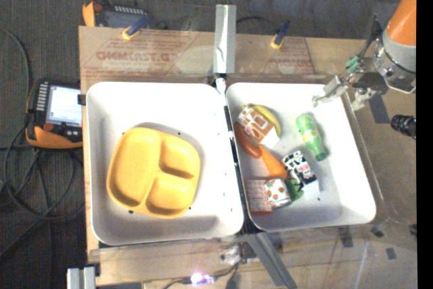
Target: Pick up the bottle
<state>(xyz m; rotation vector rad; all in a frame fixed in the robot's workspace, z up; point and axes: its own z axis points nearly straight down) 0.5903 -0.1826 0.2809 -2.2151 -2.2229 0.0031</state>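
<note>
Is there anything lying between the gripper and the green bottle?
No. In the camera view, the gripper sits above the right bin's upper right corner, and only bare white bin floor separates it from the bottle.

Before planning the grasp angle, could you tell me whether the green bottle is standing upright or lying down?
Lying down. The green bottle shows its full length along the floor of the right bin, lengthwise toward the top of the view.
</note>
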